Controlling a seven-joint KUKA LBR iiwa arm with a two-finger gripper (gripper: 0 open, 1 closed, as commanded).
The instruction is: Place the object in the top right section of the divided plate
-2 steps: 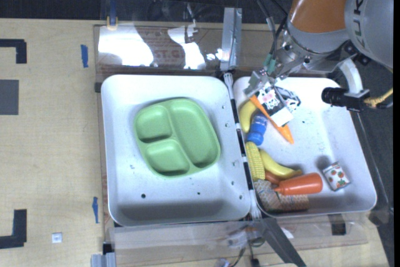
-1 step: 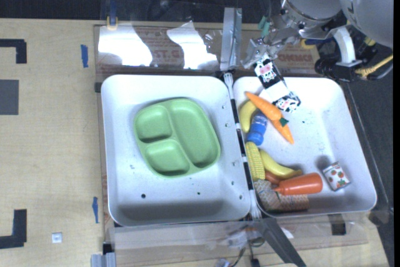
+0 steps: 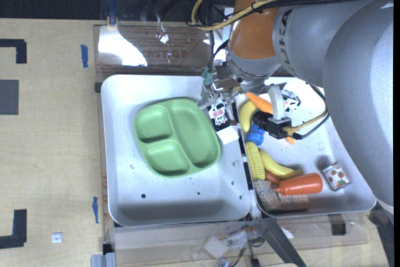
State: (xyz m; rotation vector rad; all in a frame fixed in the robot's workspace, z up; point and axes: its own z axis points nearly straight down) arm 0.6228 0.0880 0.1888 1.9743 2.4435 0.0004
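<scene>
Gripper (image 3: pixel 217 102) sits low over the seam between the two bins, just off the right edge of the green divided plate (image 3: pixel 177 136). A small black-and-white object (image 3: pixel 218 113), cow-patterned by the look of it, shows right at the fingertips, but the fingers themselves are lost in the clutter of metal and cable around the wrist. Cannot tell how far apart they stand, nor whether the object is truly between them or only beneath them.

The plate lies in the left bin (image 3: pixel 125 184), tilted a little, with three sections: two smaller ones on the left side and one long one along the right. All three sections look bare. The black-and-white object is just beside the plate's upper right rim, outside it, above a small white card or tag (image 3: pixel 228 134) lying on the bin divider.

Right bin (image 3: pixel 356 200) is crowded. A banana (image 3: pixel 275 164) and a corn cob (image 3: pixel 254 158) lie close together near the divider; a second yellow curved piece (image 3: pixel 247 113) sits higher up beside an orange carrot (image 3: pixel 259 101). A small blue thing (image 3: pixel 254 136) rests between them. A black cable connector (image 3: pixel 272 127) crosses over this group. Lower down, an orange-red cylinder (image 3: pixel 298 184) lies on a brown woven-looking piece (image 3: pixel 275 199). A small white cube with red spots (image 3: pixel 337 177) stands apart toward the right.

The arm's orange band (image 3: pixel 259 15) and grey body cover the upper right of the bin.
</scene>
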